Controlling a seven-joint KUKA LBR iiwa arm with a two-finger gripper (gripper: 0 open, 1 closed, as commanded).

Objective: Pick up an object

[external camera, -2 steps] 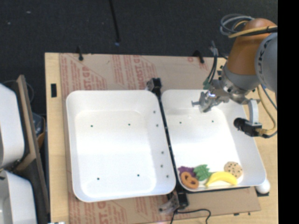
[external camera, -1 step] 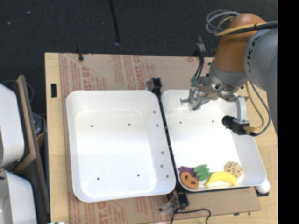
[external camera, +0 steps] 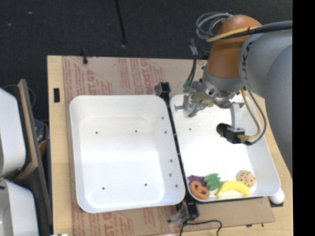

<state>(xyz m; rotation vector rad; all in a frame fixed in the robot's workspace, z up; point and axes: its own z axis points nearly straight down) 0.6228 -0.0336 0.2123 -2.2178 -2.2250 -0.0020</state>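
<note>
Up top of smooth white rt bin (external camera: 256, 156), metal claw (external camera: 193, 107), state unclear, glossy curved banana (external camera: 233, 188) w/ toys

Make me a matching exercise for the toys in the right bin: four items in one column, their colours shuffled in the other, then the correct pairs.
All four lie along the near edge of the right bin.

Items:
1. banana
2. cookie
3. pretzel
4. grapes

Colours:
A. purple
B. tan with dark chips
C. yellow
D. orange-brown

Pairs: 1-C, 2-B, 3-D, 4-A
</note>
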